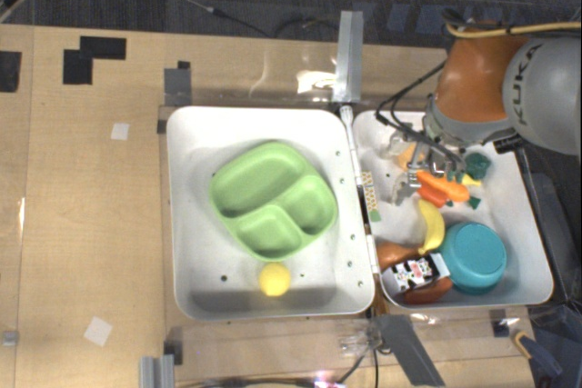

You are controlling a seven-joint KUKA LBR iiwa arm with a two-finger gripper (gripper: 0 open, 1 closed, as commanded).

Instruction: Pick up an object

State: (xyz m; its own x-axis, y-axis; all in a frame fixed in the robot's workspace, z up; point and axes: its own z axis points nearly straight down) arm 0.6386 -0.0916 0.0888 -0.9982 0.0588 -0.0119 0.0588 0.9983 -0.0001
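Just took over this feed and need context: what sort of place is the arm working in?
Probably a robotics lab test bench, not a home: a grey arm with an orange band reaches over two shallow white bins of toy-like items, such as a green divided plastic plate and a teal plastic bowl.

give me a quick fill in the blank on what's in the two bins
1. The green divided plate lies in the ____ bin.
2. The small ball near that plate is ____ in colour.
3. The teal bowl sits in the ____ bin, next to the banana.
4. The robot's hand is above the ____ bin.

Missing words: left; yellow; right; right
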